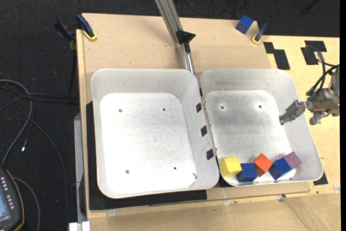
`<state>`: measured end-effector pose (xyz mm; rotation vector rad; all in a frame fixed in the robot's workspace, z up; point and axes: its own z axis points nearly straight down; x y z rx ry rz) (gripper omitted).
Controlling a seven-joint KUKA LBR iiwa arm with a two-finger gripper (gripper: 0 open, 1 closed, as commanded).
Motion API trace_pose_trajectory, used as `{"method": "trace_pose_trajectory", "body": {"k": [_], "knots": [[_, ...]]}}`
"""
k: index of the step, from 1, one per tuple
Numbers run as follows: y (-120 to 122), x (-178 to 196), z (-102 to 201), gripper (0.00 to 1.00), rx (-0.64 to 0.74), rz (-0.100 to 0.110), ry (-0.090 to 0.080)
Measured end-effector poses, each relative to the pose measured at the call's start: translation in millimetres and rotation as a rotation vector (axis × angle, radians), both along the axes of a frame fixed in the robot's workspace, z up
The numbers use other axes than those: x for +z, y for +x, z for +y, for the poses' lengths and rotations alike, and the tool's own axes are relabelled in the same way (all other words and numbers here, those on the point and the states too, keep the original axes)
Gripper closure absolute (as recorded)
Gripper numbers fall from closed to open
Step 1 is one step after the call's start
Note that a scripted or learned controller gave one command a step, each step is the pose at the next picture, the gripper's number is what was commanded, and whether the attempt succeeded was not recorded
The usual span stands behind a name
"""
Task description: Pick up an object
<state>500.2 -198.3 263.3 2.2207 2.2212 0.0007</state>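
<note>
The gripper (292, 112) is at the right edge of the right bin (246, 86), just above its rim, and the arm comes in from the right side of the bench (135, 46). Its fingers (287, 114) point toward the inside of the bin, but they are small and blurred, so I cannot tell if they are wide or narrow; nothing is visible between them. The objects to pick lie together along the near edge of the right bin, well apart from the gripper: a yellow cube (231, 165) nearest to the middle, then a blue cube (248, 172) touching it, an orange cube (263, 163), a second blue cube (280, 168) and a purple cube (292, 160) at the near right corner. The left bin (143, 132) stands just beside the right one. One more blue block (245, 24) rests on the far edge of the bench, beside a yellow clamp (258, 35).
</note>
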Motion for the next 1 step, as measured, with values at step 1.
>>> {"method": "trace_pose_trajectory", "body": {"k": [1], "knots": [[17.2,-107.0,80.8,0.0,0.007,0.009,0.005]]}}
